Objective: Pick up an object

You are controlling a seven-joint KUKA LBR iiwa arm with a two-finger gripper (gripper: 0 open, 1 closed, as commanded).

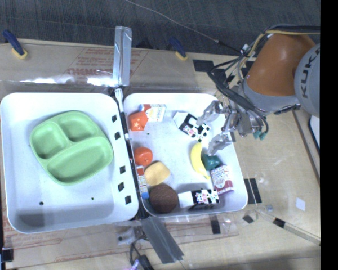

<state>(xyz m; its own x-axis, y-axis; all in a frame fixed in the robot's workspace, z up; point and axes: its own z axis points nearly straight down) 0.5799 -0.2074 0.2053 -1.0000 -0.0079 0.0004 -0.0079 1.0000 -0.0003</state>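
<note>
Left bin point(11, 151) on surface point(281, 190): green divided plate point(71, 146), lying flat, slightly skewed. Metal strip point(123, 55) at seam between bins, top edge. Right bin point(174, 101), along left wall top to bottom: orange-red round item point(137, 121), small white carton point(156, 113) just beside it, orange ball-like fruit point(143, 155), pale yellow lump point(156, 173) touching it below, brown round fruit point(163, 198) at bottom edge. Centre top: black-and-white patterned packet point(191, 126). Bottom: second black-and-white patterned box point(204, 197) beside brown fruit. Right side: banana point(198, 161) standing roughly vertical, teal item point(212, 163) touching its right side, red-and-white labelled packet point(221, 179) just below. Claw point(216, 126) over upper right part of right bin, fingers spread wide, nothing between them; one finger near patterned packet, other just above banana and teal item. Grey arm with orange band point(276, 61) entering from right, cables looped at wrist.
</note>
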